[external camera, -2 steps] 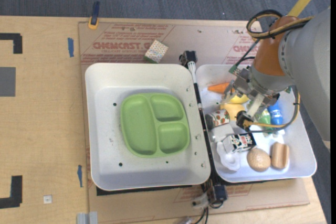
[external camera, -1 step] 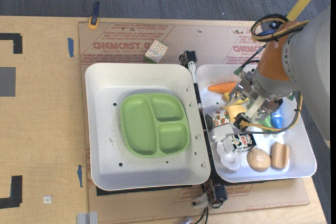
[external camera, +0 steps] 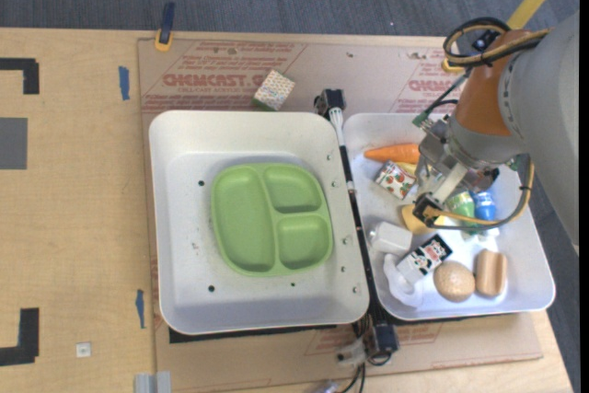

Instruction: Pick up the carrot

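The gripper (external camera: 439, 190) hangs low in the right bin (external camera: 534, 281); whether its jaws are apart or together cannot be told. The carrot (external camera: 393, 152), a smooth tapered orange cone, lies just up and left of the jaws, free of them. Further below the jaws sit a rounded tan egg (external camera: 453, 281) and a glossy bread-brown roll (external camera: 490, 272). Left, a matte green divided tray (external camera: 271, 217) fills the other bin.
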Robot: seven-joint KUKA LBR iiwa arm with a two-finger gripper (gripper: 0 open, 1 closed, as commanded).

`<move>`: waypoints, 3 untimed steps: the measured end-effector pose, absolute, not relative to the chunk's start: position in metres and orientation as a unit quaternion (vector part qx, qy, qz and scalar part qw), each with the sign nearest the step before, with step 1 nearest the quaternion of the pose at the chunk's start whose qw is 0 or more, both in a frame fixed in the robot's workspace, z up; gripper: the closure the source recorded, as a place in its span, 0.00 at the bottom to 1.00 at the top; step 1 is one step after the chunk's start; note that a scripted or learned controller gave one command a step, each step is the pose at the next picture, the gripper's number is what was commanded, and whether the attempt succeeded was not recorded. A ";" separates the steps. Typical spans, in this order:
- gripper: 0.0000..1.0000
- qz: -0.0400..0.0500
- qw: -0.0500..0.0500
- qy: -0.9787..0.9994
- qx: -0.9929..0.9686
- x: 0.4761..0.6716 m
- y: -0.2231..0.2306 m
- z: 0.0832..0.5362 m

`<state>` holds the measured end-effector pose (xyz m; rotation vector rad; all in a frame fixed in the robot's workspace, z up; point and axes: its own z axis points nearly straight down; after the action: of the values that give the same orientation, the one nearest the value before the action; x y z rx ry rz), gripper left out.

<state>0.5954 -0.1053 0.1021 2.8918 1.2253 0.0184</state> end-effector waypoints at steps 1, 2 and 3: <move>0.00 0.005 0.000 0.390 0.921 0.595 -0.105 0.101; 0.00 0.001 0.003 0.400 0.916 0.589 -0.102 0.092; 0.00 -0.004 -0.004 0.237 0.971 0.632 -0.114 0.089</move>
<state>0.6322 -0.1138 0.0889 3.0600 0.7466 -0.0139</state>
